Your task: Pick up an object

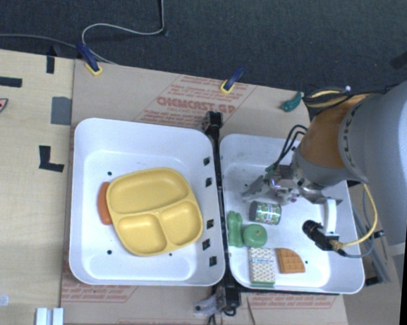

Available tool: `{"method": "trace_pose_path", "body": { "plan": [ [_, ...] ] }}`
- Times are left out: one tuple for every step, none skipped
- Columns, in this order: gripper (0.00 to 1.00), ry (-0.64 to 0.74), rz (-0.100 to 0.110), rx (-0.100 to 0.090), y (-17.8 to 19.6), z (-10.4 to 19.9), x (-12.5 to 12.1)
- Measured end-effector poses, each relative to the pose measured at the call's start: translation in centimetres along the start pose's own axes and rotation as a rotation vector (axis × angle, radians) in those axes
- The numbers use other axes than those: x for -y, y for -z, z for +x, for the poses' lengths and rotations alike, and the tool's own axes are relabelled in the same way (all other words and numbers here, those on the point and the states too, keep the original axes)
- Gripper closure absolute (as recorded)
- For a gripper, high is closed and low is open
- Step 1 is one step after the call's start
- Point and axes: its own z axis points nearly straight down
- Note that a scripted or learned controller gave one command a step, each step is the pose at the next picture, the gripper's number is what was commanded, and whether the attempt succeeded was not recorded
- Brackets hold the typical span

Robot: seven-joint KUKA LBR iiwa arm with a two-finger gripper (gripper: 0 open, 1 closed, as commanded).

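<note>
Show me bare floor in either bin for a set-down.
Left bin: strips around the yellow tray, widest along the far wall. Right bin: far-left corner. Crowded near its front: can, green toy, box, waffle, end effector.

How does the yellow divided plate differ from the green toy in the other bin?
The yellow divided plate lies in the left bin; the green toy lies in the right bin. The plate is far larger, flat and compartmented; the toy is small and rounded. Both rest untouched.
</note>
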Motion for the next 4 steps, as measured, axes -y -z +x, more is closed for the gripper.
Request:
{"method": "trace_pose_path", "body": {
  "plan": [
    [1.0, 0.001, -0.001, 0.001, 1.0, 0.0, 0.0],
    [0.0, 0.0, -0.001, 0.001, 0.9, 0.0, 0.0],
    [0.0, -0.001, -0.002, 0.003, 0.0, 2.2, 2.6],
    [1.0, -0.001, -0.001, 0.003, 0.9, 2.2, 2.6]
  ]
}}
